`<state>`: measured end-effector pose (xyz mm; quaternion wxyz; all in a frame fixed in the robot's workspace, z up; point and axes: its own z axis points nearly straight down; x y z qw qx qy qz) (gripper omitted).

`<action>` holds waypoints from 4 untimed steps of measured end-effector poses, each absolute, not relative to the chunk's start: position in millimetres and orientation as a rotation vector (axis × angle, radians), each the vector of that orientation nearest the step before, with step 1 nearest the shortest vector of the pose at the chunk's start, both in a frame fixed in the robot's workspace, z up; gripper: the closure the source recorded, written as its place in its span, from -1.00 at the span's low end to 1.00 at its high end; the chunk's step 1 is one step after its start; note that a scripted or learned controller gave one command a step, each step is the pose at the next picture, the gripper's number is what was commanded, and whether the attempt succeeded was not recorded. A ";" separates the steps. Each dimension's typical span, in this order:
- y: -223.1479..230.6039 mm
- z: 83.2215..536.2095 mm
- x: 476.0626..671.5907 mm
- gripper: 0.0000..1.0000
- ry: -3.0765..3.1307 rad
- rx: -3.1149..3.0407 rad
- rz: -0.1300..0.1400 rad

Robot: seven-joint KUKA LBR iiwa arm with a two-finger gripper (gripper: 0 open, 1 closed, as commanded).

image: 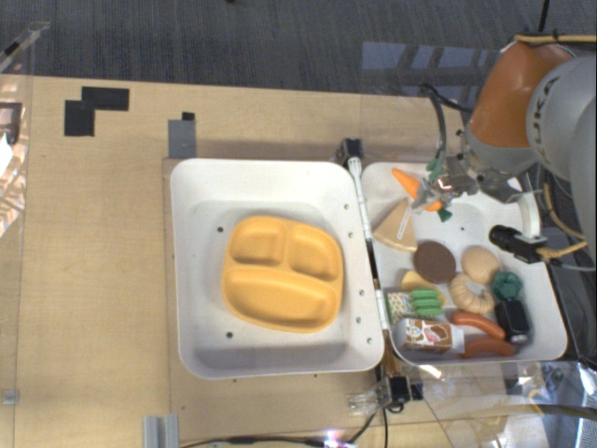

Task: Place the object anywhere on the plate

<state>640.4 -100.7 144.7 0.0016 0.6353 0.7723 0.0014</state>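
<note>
The gripper (437,192) is small and blurred, so whether its fingers are apart or together cannot be determined. It hovers over the right bin (550,343), touching or just above the toy carrot (408,181). The arm enters from the right (orange band uppermost). The yellow compartment plate (283,272) occupies the left bin (201,343) on a tan bench (84,278).

One fixed camera looks down slantwise on both bins (187,250).

no readable text from my end. the small carton (427,335) at the front of the right bin (550,343) carries a printed label, but i can't make out its lettering.
</note>
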 end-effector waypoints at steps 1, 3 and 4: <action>-100.8 144.9 640.5 -1.00 2.423 1.993 0.005; -99.5 154.7 642.9 -1.00 2.425 1.987 0.009; -98.4 165.0 645.6 1.00 2.425 1.980 0.015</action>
